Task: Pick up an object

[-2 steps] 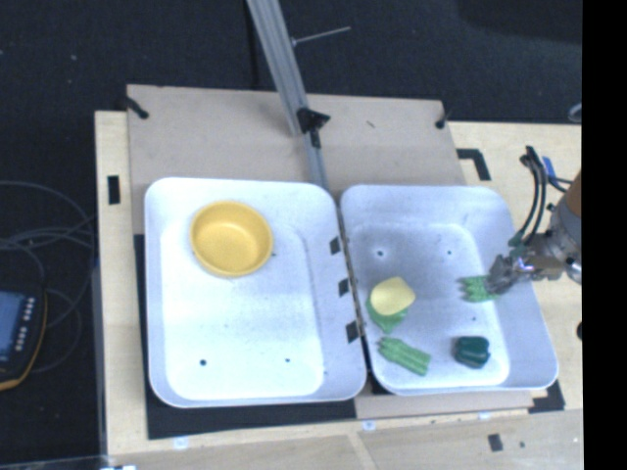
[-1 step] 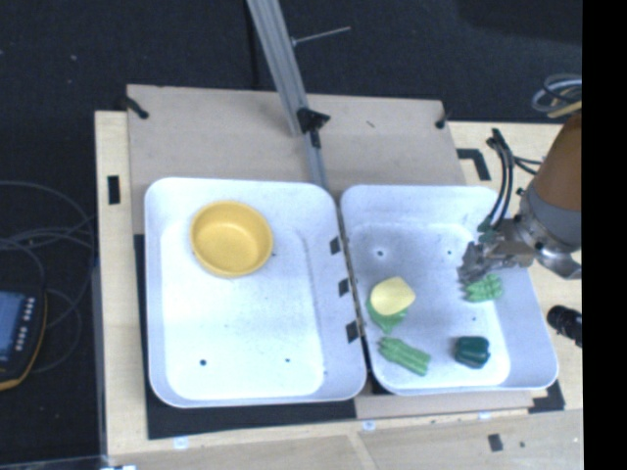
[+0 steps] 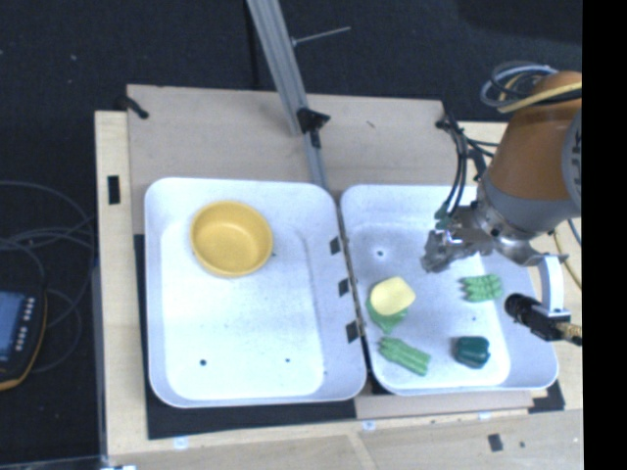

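A pale wooden bench (image 3: 118, 292) sits on a dark floor, with a handheld screen device (image 3: 18, 333) and loose cables lying off its edge at 9 o'clock. A grey metal pole (image 3: 279, 62) slants down from 12 o'clock and ends at the seam between the two bins.

The left bin (image 3: 245, 360) is a shallow white tray with rounded corners. A yellow bowl (image 3: 231, 238) stands upright in its upper left part, near the back rim at about 10 o'clock from the tray's middle. The rest of that tray's floor, toward 3 and 6 o'clock, is bare white with a few dark specks, so there is wide open room along its front and right rims.

The right bin (image 3: 392, 213) touches the left one along a hinged seam. Inside it a yellow-green rounded object (image 3: 390, 298) lies near the seam at mid-height. At 6 o'clock from it, just beside, lies a long green ridged object (image 3: 405, 356), close to the front rim. A dark green object (image 3: 471, 352) sits toward 4 o'clock, near the front right corner. A light green ridged object (image 3: 480, 287) lies at 3 o'clock, near the right rim.

The gripper (image 3: 438, 251) hangs over the upper middle of the right bin, at 1 o'clock from the yellow-green object and apart from it, with bare tray floor beneath. How wide its pincer stands I cannot tell, and nothing is seen in it
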Robot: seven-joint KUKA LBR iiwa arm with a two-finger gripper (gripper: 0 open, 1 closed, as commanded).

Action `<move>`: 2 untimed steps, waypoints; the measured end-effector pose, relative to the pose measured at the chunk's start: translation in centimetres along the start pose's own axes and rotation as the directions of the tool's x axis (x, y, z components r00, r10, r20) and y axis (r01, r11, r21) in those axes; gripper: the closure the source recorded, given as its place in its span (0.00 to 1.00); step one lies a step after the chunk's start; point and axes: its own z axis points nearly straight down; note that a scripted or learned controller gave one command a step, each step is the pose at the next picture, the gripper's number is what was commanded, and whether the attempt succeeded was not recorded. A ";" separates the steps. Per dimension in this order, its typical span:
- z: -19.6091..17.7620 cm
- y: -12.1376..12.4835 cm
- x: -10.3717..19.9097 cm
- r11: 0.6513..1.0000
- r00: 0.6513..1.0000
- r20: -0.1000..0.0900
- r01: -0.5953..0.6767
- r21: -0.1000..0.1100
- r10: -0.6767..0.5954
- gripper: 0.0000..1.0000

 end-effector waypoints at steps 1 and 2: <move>0.2 1.3 5.8 1.000 1.000 0.000 0.000 0.001 0.000 1.00; 1.2 3.0 10.8 1.000 1.000 0.000 -0.001 0.002 0.001 1.00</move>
